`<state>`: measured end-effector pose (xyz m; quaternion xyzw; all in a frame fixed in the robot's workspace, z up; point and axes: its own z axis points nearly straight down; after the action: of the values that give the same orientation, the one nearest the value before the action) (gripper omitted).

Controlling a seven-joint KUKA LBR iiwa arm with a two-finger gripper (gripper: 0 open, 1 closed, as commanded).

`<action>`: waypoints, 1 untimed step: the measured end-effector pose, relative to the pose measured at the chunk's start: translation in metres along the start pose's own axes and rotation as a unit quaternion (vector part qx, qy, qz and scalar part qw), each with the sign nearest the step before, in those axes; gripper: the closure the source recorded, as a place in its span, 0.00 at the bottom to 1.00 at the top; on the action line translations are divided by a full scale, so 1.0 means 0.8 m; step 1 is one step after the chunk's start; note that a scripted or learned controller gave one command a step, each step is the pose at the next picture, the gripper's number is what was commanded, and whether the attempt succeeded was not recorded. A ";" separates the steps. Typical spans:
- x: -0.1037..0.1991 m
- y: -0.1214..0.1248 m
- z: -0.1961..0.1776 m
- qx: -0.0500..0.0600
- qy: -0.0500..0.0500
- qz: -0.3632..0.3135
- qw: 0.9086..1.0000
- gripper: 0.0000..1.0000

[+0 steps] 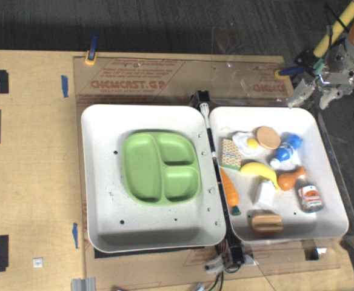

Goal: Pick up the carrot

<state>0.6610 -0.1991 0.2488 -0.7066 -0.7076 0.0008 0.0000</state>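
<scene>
So the carrot (229,190) is lying in the right bin (331,180), tucked right up against its left wall, orange body with the green end pointing toward the bottom of the view; just right of it there's a banana (259,171) and a small white block (265,193), and above it a checkered packet (230,153); further along you've got a round tan disc (268,137), a blue-and-white bottle thing (286,150), an orange-brown piece (291,177), a little can with a red label (310,198), and a brown bread-looking piece (267,222) near the front wall; the left bin (98,180) has a green divided plate (162,165) sitting in the middle; both bins are side by side on the tabletop (31,162); the gripper (323,83) is way off at the top right, outside the bins and well apart from the carrot, not holding anything; can't really tell from here how wide the fingers are, too small and cluttered.
</scene>
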 end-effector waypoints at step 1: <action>0.025 0.003 0.183 0.007 0.003 0.017 1.000 0.00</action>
<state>0.6630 -0.1794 0.1025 -0.7188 -0.6952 0.0039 0.0069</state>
